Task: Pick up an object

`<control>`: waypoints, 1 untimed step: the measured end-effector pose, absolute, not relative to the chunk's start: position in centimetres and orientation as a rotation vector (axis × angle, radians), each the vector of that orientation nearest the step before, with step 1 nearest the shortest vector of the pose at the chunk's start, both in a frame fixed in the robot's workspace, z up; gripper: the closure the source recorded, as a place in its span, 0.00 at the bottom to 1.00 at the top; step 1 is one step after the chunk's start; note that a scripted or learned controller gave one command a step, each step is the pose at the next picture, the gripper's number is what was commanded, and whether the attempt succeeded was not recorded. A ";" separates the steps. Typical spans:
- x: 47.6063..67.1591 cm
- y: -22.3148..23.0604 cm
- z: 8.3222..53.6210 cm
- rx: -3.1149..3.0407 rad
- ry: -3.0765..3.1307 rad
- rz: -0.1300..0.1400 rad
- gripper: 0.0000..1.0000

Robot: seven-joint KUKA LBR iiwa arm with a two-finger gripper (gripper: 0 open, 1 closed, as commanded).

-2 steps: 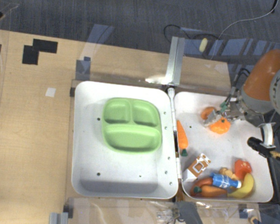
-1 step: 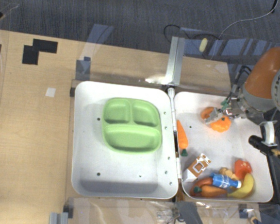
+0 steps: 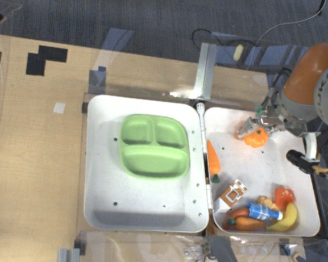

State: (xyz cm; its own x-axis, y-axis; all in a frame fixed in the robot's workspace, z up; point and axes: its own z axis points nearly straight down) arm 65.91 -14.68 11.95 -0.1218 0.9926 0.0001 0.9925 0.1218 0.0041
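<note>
The tool (image 3: 249,129) sits at the orange toy's (image 3: 256,137) edge in the right bin (image 3: 264,165) (grip state I cannot tell), so an off-centre pinch could squirt the toy sideways.

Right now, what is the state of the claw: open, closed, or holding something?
Claw: at the orange object in the right bin; open, closed or holding cannot be told from this view.

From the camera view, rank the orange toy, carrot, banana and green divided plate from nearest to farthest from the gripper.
1. Orange toy, right at the gripper, right bin's top.
2. Carrot, right bin's left edge.
3. Banana, right bin's lower right corner.
4. Green divided plate, left bin.
</note>
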 end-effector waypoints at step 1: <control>67.0 -6.9 21.4 2.099 2.332 0.006 1.00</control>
